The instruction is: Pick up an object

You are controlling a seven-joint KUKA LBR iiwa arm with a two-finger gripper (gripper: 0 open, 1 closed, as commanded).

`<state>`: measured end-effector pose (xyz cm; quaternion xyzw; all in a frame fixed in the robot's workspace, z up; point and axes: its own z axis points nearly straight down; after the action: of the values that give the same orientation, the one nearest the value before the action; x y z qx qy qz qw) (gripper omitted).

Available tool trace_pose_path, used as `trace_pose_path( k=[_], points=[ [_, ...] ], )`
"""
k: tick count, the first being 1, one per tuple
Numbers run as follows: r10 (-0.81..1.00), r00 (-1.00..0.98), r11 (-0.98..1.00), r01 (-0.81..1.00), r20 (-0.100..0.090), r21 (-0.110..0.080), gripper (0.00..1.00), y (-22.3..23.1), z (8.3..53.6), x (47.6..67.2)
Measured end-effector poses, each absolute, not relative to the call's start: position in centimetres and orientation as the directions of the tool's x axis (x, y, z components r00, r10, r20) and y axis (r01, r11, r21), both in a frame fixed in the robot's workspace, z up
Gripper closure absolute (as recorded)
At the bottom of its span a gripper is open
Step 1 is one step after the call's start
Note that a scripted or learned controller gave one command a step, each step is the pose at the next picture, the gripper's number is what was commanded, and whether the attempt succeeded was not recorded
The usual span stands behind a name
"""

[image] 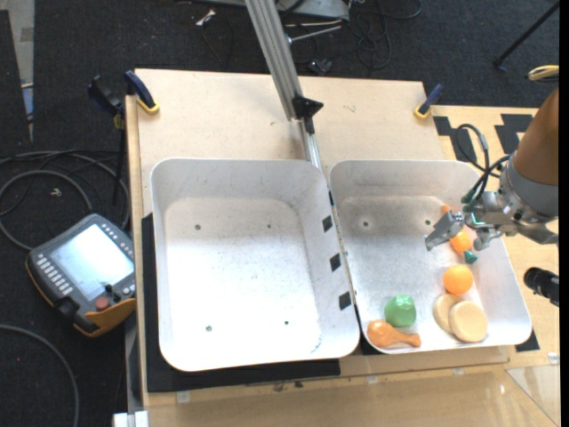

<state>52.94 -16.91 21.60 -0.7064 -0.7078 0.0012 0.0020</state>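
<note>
1. You are looking down at a wooden counter [231, 118] carrying two shallow white bins; the left bin [178, 194] sits beside the right bin [373, 185], which holds every loose object.
2. Your end effector [452, 229] reaches in from the right and hangs low over the right bin's far-right side.
3. An orange piece [461, 242] sits at its tips. It looks pinched between them, though the view is too coarse for you to be sure.
4. The piece is small, rounded and bright orange.
5. To do this step well, lift straight up and slowly, keeping the grip centred.
6. Nearer the front lie an orange ball [458, 279], a green ball [401, 310], a tan disc [468, 320] and an orange gourd shape [391, 334].
</note>
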Motion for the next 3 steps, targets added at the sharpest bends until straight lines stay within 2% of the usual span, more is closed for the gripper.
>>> trace_pose_path(
  k=[1, 3],
  points=[
    [1.0, 0.0, 0.0, 1.0, 0.0, 0.0, 0.0, -16.9, 21.8, 53.0],
    [1.0, 0.002, -0.002, 1.0, 0.002, -0.006, 0.0, -17.4, 10.6, 51.3]
  ],
)
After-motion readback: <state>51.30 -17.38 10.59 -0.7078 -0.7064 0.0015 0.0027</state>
